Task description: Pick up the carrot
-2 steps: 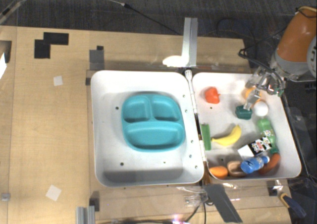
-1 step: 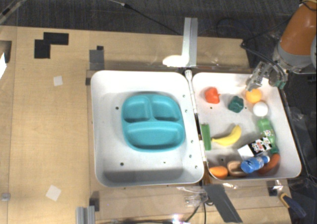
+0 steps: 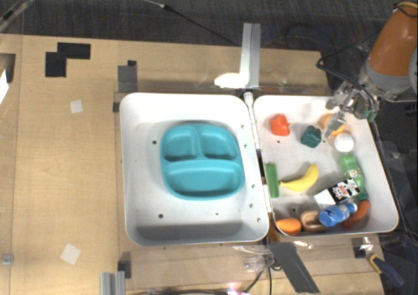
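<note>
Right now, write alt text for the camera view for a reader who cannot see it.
A grey arm's gripper hangs over the far right corner of the right bin, just above a small orange carrot lying among toy foods, including a banana. The left bin holds a teal divided tray.
</note>
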Controlling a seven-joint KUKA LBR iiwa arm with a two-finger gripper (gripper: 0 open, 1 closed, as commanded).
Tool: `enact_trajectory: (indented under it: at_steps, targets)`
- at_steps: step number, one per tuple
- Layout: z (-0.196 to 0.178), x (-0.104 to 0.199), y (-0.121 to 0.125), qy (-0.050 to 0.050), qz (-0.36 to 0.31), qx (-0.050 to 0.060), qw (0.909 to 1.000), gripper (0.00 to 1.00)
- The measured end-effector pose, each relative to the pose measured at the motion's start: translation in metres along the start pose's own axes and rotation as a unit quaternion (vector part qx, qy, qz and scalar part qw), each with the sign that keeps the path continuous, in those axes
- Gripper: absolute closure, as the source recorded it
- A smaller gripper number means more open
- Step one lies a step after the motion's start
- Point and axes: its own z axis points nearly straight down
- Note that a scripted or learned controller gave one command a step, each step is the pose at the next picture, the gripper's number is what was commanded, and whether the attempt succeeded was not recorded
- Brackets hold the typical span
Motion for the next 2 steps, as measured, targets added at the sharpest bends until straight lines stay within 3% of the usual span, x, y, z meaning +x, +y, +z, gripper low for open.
enact_trajectory:
  at_steps: [1,2]
  targets:
    - [0.036,0.015,-0.003,0.01,0.128,0.003,0.9917,0.0]
    - [0.039,0.055,0.027,0.009,0.124,0.001,0.9923,0.0]
